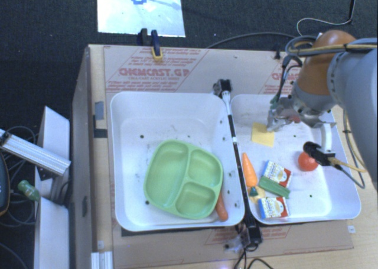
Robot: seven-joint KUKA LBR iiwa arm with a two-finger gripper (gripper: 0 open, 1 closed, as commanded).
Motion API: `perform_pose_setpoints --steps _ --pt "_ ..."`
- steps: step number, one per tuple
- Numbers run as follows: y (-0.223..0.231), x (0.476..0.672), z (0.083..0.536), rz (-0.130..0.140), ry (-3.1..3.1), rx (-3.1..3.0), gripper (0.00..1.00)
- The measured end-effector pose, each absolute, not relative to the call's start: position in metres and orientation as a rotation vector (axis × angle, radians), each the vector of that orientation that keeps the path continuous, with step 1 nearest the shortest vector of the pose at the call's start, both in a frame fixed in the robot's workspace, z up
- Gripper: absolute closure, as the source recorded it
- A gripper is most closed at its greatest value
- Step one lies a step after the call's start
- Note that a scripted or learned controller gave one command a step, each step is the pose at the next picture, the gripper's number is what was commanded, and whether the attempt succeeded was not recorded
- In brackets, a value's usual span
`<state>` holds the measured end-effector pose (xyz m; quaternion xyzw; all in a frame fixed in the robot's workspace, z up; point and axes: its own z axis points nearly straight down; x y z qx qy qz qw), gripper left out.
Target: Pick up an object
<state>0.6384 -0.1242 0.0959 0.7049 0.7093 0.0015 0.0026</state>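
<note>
My gripper (276, 122) hangs low over the back of the right bin (339, 203), its tip just above the far corner of a flat yellow square (263, 135). Nothing shows held in it. Nearer the front of that bin lie an orange carrot (249, 169), a red tomato (306, 162), two small printed cartons (276, 172) (271, 207) and a green strip (273, 187) between them.
The left bin (133, 143) holds a green divided plate (184, 179) with a second small carrot (221, 209) at its front right edge. A black-and-white rod (230, 121) lies along the ridge between the bins. The grey arm (348, 78) comes in from the right.
</note>
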Motion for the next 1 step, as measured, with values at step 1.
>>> perform_pose_setpoints --steps 1 --pt "-0.1242 0.6382 0.0957 0.004 2.226 2.21 0.0"
